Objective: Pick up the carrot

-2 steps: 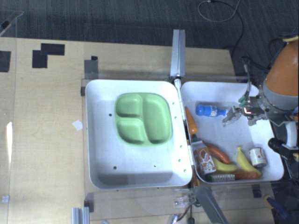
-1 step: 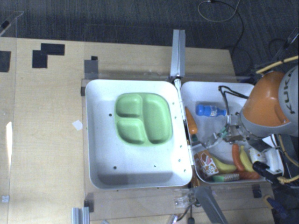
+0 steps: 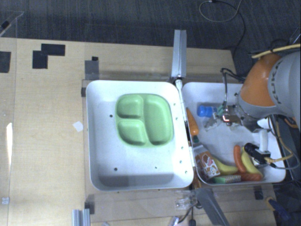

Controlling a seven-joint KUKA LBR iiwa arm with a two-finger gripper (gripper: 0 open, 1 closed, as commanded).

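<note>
Right bin's (image 3: 281, 175) left wall has the carrot (image 3: 191, 123), beside the hand (image 3: 220, 117), grip state unclear.

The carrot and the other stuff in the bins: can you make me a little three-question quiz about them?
1. True or false: the carrot lies in the right bin.
2. What sits in the left bin? A) green tray B) red cup C) blue bowl
3. Fill in: the carrot lies along the right bin's ____ wall.

Key:
1. True.
2. A, the green tray with compartments.
3. Left. The gripper hovers apart from it, by a blue thing; a banana lies at the near end.
</note>
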